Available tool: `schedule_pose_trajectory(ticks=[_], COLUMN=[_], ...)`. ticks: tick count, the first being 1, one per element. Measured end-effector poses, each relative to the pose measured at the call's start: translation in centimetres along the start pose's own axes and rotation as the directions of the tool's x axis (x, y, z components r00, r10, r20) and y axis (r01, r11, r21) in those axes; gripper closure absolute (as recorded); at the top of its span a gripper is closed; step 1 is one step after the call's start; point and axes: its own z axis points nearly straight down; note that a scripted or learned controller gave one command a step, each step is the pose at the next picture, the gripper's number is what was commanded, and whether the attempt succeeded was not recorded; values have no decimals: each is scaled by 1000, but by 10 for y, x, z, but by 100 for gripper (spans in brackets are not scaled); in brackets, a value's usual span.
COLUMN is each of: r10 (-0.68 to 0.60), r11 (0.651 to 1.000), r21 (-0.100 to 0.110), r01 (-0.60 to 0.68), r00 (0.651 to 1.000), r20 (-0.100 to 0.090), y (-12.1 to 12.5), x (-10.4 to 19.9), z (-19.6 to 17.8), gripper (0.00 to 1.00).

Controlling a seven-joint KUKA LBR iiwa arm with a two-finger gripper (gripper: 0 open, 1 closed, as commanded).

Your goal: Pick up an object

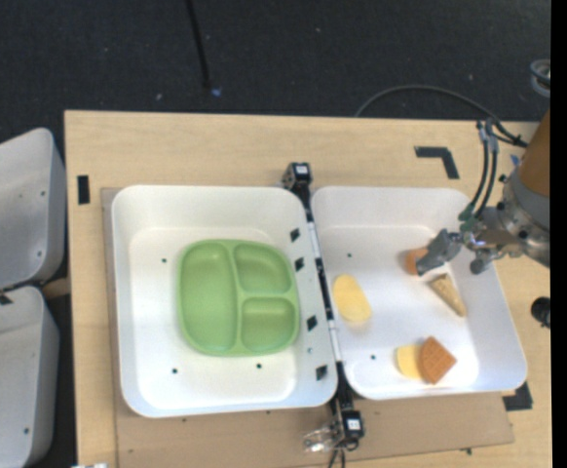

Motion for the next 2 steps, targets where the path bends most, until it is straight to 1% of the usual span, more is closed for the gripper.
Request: schedule_pose_trajectory(ticks=[1, 2], r10=[1, 2], r11=[1000, 1000], r21=[4, 7], r01=[-1, -2], r00=[1000, 1000], r20=[0, -1], y=[-4, -1], x=[-3, -2], z=[43, 106], gripper=[0, 0])
